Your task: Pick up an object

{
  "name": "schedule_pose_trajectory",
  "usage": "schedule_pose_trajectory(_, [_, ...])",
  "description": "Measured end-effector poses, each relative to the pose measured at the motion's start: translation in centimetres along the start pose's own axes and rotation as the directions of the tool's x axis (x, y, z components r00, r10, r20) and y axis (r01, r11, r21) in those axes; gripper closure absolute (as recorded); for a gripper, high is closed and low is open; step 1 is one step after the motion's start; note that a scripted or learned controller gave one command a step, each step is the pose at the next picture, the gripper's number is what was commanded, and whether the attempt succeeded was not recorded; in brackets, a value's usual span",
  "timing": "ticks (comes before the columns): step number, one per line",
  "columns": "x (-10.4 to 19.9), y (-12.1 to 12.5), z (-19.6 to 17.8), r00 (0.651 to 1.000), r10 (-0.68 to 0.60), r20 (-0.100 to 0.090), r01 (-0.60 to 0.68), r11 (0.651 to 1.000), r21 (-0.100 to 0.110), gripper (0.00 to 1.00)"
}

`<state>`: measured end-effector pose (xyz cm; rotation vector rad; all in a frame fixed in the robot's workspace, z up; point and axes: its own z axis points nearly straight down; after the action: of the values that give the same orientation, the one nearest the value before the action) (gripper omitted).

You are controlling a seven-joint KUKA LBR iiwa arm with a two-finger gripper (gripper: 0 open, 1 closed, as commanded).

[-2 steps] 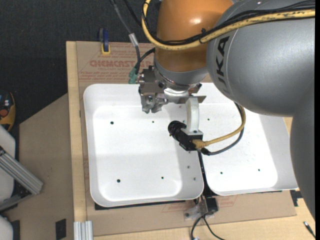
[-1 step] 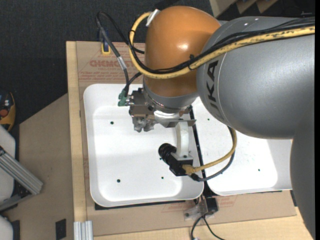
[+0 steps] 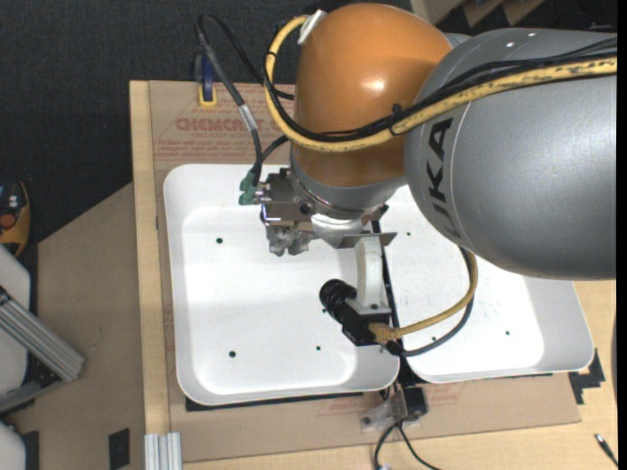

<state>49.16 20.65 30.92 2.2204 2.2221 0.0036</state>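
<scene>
Whatever sits under the gripper (image 3: pixel 284 238) hidden by the wrist (image 3: pixel 338 202), gripper over the upper middle of the left bin (image 3: pixel 196 292), spread or closed I cannot tell, grey arm (image 3: pixel 529 145) with orange band (image 3: pixel 362 76) reaching in from the right above the right bin (image 3: pixel 514 351)

Hidden beneath the bulk of the arm (image 3: pixel 509 145), so impossible to tell colour, shape or pose. Visible nearby: pincer (image 3: pixel 284 235) hanging low over the far half of the left white bin (image 3: pixel 196 292), close above its floor.
</scene>
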Motion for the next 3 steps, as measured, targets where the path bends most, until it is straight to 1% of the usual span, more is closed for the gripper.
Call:
schedule_pose_trajectory(1, [-3.1, 2.1, -7.4, 1.0, 0.004, -0.001, -0.004, 1.0, -0.008, 1.0])
schedule_pose_trajectory(2, [1.0, 4.0, 2.0, 1.0, -0.002, 0.004, 0.002, 1.0, 0.01, 1.0])
schedule_pose_trajectory(3, [1.9, 1.3, 0.7, 1.0, -0.002, 0.001, 0.002, 1.0, 0.006, 1.0])
